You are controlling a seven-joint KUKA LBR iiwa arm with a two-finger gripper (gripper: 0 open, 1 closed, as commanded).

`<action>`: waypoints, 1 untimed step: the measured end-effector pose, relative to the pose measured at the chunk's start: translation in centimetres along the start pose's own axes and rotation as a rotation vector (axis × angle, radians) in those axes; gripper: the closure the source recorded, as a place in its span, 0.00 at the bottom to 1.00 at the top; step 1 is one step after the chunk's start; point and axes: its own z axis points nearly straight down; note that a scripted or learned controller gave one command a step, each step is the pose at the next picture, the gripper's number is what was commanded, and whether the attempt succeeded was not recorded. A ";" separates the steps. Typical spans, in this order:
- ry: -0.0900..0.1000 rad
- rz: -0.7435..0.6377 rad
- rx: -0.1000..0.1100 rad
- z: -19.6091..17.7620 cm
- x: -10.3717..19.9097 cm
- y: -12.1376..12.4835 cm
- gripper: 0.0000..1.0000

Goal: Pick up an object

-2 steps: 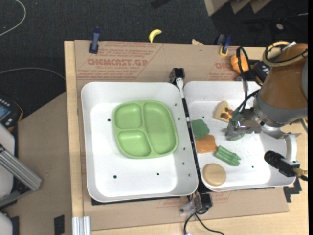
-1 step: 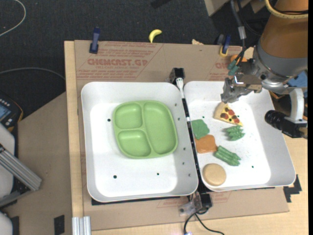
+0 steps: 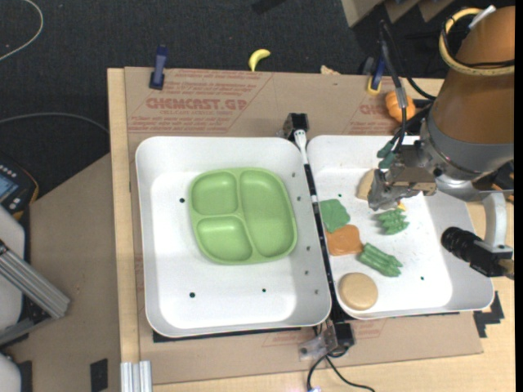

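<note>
Grey gripper hangs over the right bin (its grip state unreadable from here), just above a small green toy.

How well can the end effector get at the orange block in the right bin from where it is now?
Probably yes. The orange block lies uncovered in the right bin, below-left of the end effector. Green pieces and lie close on two sides, so a descent could nudge them.
</note>
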 end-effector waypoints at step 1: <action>-0.003 0.002 -0.005 6.3 -1.9 7.5 1.00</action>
